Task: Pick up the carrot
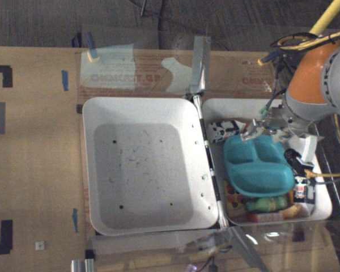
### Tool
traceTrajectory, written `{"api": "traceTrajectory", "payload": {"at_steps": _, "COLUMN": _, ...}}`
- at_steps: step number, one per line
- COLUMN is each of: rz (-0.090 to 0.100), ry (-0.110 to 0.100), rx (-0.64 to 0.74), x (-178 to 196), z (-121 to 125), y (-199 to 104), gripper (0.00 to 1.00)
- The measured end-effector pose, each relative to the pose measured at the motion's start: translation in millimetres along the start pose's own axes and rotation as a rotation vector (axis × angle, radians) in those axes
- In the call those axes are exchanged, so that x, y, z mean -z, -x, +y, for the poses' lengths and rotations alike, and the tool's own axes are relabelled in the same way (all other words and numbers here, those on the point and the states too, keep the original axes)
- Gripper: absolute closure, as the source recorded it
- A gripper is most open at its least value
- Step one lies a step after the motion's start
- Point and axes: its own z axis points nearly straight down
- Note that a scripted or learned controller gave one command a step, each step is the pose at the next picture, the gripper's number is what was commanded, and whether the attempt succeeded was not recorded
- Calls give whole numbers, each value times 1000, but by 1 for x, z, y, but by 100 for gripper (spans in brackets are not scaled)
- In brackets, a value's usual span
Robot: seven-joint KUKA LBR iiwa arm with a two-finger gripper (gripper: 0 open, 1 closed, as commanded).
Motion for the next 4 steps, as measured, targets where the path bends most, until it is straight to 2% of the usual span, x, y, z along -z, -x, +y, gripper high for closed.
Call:
{"api": "traceTrajectory", "payload": {"at_steps": 1, "rz": 0, "ry": 0, "rx": -92, "x": 47, "z": -3, "y": -17, "gripper": 0}}
{"api": "traceTrajectory", "payload": {"at_steps": 2, "rz": -1, "ry": 7, "rx": 38, "x": -16, "z": 12, "y": -45, "gripper": 0}}
{"api": "traceTrajectory", "payload": {"at_steps": 3, "rz": 2, "ry": -3, "rx": 238, "x": 61, "z": -39, "y": -93, "gripper": 0}}
{"api": "traceTrajectory", "payload": {"at_steps": 4, "rz": -3, "ry": 11, "rx": 281, "x": 4, "z": -80, "y": -46, "gripper": 0}}
